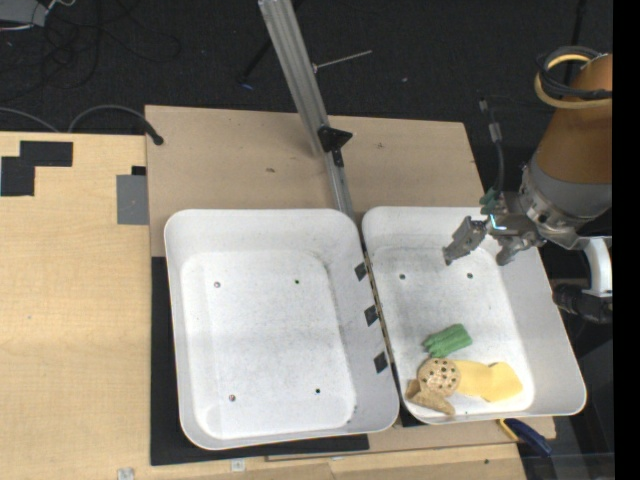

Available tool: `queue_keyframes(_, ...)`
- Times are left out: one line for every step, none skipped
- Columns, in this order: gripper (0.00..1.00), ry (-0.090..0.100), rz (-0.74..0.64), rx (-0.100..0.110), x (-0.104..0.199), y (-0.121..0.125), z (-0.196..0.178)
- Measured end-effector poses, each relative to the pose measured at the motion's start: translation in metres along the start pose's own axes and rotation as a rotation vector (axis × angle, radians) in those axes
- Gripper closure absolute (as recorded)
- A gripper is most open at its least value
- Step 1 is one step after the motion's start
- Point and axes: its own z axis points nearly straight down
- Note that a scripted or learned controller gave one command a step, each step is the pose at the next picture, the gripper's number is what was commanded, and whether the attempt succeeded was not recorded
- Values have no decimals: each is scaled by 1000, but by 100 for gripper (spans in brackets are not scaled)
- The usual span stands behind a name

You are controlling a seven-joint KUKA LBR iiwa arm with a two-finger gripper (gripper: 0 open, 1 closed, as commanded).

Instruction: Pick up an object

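- Gripper [487, 240] hangs over the far part of the right bin [560, 328], its two fingers spread apart with nothing between them, touching no object.
- Nothing is picked up yet; the whole grasp seems left to do.
- Below and nearer the camera than the fingers, well apart, lie a green piece [447, 340], a yellow piece [494, 380] and a tan perforated disc [437, 374], clustered together.

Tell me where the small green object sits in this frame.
The small green object lies in the right-hand white bin, toward its near end, just above the round tan perforated piece and the flat yellow piece.
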Motion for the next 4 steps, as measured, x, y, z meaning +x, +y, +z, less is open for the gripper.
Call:
queue_keyframes(0, -1, 2, -5, -1, 1, -2)
queue_keyframes(0, 0, 2, 2, -1, 2, 62)
queue_keyframes(0, 0, 3, 1, -3, 10, 116)
queue_keyframes(0, -2, 4, -6, -2, 11, 163)
